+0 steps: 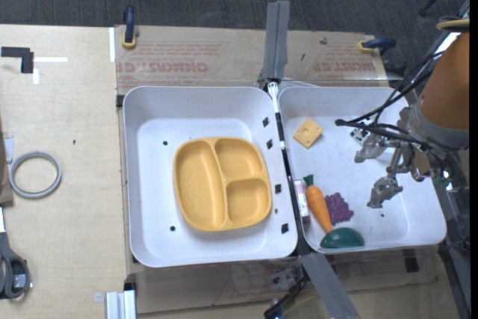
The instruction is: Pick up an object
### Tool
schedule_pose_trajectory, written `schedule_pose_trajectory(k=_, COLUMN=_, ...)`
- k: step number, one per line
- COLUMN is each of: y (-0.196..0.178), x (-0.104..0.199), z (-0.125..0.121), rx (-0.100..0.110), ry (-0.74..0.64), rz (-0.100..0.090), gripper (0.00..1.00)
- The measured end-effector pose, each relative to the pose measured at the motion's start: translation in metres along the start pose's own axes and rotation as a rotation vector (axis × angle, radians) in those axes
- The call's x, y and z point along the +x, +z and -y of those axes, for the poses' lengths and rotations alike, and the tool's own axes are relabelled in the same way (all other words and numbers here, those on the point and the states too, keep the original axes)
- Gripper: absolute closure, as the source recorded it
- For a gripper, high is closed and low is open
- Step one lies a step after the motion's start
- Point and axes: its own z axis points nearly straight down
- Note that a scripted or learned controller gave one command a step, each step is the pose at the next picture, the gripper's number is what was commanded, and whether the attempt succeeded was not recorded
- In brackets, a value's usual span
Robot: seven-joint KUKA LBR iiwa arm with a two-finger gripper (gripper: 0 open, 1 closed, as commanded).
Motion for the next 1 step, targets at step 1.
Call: schedule_pose_trajectory(k=1, y=0.0981, x=0.0219, z=0.0055, rx=0.001, ry=0.141, rz=0.01, gripper=0.0)
